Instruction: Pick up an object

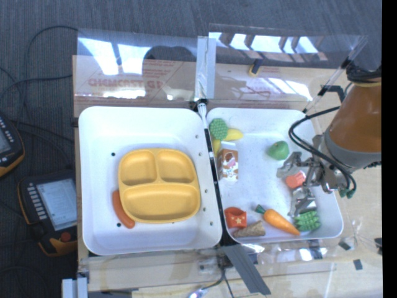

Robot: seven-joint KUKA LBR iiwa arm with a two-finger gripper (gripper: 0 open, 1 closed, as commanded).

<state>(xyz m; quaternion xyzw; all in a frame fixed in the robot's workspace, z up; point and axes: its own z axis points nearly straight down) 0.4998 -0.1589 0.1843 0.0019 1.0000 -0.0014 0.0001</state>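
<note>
My gripper (298, 182) is low over the right side of the right bin (260, 124), under the arm's orange band. Its two grey fingers (290, 164) stand apart, one toward the back and one toward the front. Between them lies a small orange-red piece (294, 180), and the fingers do not visibly press on it. A green leafy toy (307, 220) sits just in front of the gripper. A carrot (277, 220) lies to its front left and a green ball (278, 149) to its back left.
The right bin also holds a small carton (228, 164), a yellow piece (234, 135), a green round piece (218, 128), a red pepper (235, 216) and a brown piece (250, 230). In the left bin (99, 123) are a yellow divided plate (160, 185) and a sausage (121, 210).
</note>
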